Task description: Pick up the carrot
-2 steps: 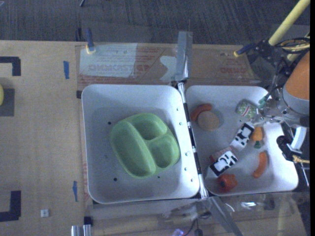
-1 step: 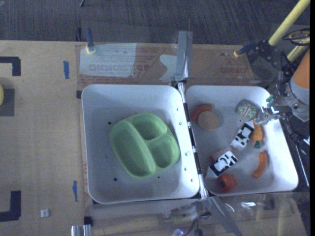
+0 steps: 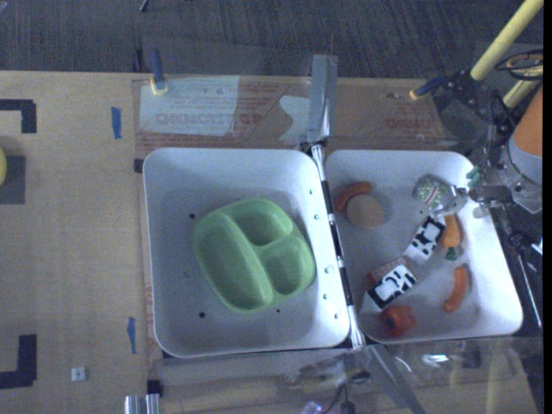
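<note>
We cannot tell our claw's [image 3: 461, 198] state at right; the carrot [image 3: 450, 234] crowds a patterned block [image 3: 424, 238], risking a mis-grab.

A pale wooden counter [image 3: 69, 257] spans the frame's lower part, marked with black tape corners [image 3: 21, 115] at the left and small blue tape strips [image 3: 116, 122]. Dark grey carpeted floor [image 3: 259, 15] runs across the top. Lighting is dim and even.
</note>
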`<state>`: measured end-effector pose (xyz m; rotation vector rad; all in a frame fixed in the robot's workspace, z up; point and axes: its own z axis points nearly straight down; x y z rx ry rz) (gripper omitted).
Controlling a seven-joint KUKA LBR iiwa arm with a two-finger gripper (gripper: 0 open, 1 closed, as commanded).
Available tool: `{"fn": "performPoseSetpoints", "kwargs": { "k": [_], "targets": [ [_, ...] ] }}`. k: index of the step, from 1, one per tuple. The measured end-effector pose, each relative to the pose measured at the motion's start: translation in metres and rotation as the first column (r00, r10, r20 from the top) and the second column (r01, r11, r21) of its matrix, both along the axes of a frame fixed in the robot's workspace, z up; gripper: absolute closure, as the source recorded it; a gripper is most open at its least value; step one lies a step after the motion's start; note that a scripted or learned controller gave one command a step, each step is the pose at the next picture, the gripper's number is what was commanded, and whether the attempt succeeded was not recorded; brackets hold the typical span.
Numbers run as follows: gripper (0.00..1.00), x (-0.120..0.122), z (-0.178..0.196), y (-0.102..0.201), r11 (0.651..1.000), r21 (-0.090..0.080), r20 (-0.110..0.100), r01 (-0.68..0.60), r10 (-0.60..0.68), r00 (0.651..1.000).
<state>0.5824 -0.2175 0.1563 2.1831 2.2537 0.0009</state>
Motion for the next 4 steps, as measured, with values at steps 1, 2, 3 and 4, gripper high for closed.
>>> {"fn": "performPoseSetpoints", "kwargs": {
  "k": [1, 2, 3, 4],
  "targets": [
    [0.00, 0.005, -0.028, 0.003, 0.996, 0.005, 0.012, 0.086, -0.086, 0.996],
    [0.00, 0.013, -0.051, 0.010, 0.962, 0.016, 0.025, 0.272, -0.272, 0.962],
    [0.00, -0.018, -0.050, 0.013, 0.897, 0.019, 0.043, 0.442, -0.442, 0.896],
    [1.00, -0.018, -0.041, 0.016, 0.896, 0.025, 0.036, 0.443, -0.444, 0.895]
  ]
}}
